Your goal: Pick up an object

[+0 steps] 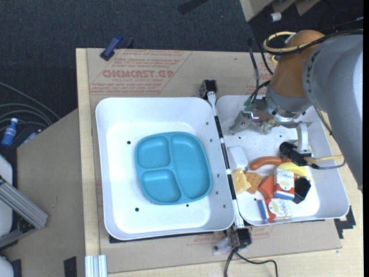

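My gripper [253,122] hangs low over the far left part of the right bin [331,203], under the grey wrist and orange band. It is over bare white floor, apart from the pile. The objects lie nearer the front: a white block [237,154], an orange curved piece [264,162], a yellow banana-like piece [293,168], a red and white carton [282,183], a black piece [302,189], a tan cracker-like piece [244,182] and a blue marker [262,209]. Nothing shows in the gripper.
The left bin [115,117] holds a blue divided plate [172,167]. A black clamp [209,88] sits at the far end of the rim between the bins. The arm's grey body [340,79] covers the right bin's far right corner. A yellow cable [324,157] crosses there.
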`<state>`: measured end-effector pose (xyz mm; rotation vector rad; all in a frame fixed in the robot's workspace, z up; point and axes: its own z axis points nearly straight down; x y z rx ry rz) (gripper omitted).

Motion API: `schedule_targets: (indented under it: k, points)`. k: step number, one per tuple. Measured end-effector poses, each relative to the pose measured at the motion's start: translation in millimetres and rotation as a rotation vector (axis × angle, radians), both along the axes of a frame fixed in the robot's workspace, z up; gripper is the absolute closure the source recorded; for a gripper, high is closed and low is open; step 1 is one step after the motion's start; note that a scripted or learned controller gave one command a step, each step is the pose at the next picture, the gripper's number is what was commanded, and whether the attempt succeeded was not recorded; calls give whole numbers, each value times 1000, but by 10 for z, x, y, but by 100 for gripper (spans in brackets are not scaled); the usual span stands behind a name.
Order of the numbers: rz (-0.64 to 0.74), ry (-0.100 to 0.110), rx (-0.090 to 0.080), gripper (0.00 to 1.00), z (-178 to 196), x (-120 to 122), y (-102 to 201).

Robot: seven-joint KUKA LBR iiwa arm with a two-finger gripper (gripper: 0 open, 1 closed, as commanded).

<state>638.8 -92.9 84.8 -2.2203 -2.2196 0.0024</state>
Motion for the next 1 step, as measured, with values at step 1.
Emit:
schedule_targets:
  k: [1]
  points:
    - [1, -4, -1, 0, 3, 280, 4]
